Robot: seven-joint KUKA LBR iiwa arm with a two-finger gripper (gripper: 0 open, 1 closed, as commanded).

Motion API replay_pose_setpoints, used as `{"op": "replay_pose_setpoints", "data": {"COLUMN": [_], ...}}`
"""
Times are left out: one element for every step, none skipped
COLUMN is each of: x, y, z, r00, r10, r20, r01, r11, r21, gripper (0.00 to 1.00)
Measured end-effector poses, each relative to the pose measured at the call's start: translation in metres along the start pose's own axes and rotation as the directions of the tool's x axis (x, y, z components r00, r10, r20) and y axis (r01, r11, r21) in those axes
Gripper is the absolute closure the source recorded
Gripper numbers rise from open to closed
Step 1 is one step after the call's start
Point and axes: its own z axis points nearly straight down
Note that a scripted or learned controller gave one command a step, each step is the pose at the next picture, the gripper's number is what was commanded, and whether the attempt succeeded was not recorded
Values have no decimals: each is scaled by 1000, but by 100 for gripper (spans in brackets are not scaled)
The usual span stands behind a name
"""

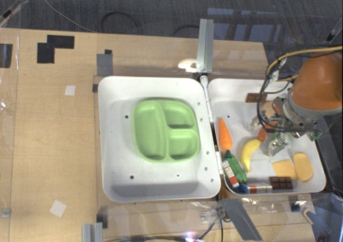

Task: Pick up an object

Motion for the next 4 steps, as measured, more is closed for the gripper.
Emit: {"op": "replay_pose_setpoints", "data": {"x": [9, -41, -23, -46], "y": [61, 43, 59, 63], "z": [-2, 0, -1, -2], "r00": [998, 993, 943, 945], "r10": [-61, -121, -333, -327], "r20": [1, 1, 4, -7], "r01": [61, 121, 333, 327], "r11": [998, 993, 943, 945], "r21": [-2, -1, 1, 5], "gripper": [0, 0, 0, 0]}}
